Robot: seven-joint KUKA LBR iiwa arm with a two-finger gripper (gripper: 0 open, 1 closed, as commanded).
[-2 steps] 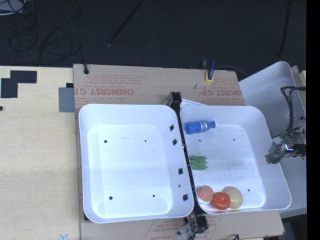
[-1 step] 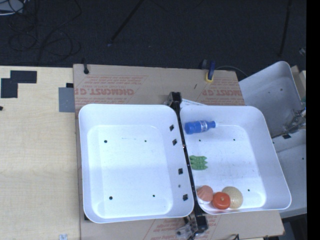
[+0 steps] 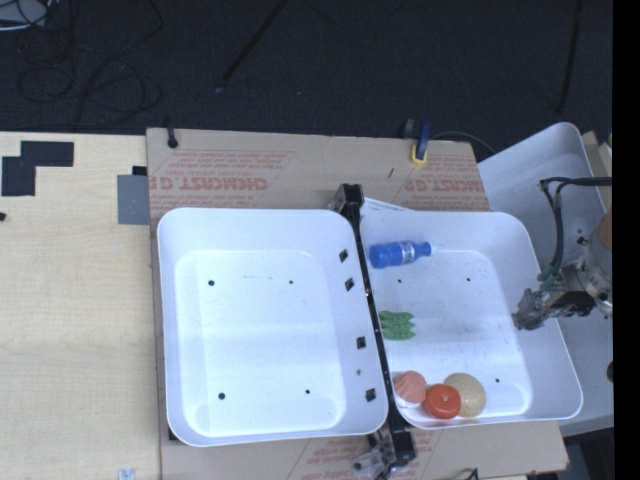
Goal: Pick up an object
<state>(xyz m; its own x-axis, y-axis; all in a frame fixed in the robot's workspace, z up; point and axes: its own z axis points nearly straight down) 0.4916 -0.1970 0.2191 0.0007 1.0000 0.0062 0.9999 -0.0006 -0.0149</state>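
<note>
In the right bin (image 3: 520,243) lie a blue bottle (image 3: 399,253) on its side near the far left corner, a green pea pod (image 3: 396,325) by the divider, and a pink round piece (image 3: 409,386), a red tomato (image 3: 442,401) and a tan round piece (image 3: 466,393) bunched at the near edge. My gripper (image 3: 530,314) hangs at the right rim of this bin, well to the right of all these objects. Nothing shows between its fingertips.
The left bin (image 3: 180,268) sits beside the right one, parted by a black divider bar (image 3: 362,308). Both rest on a cardboard sheet (image 3: 250,173). A black cable (image 3: 556,218) loops above the gripper at the right.
</note>
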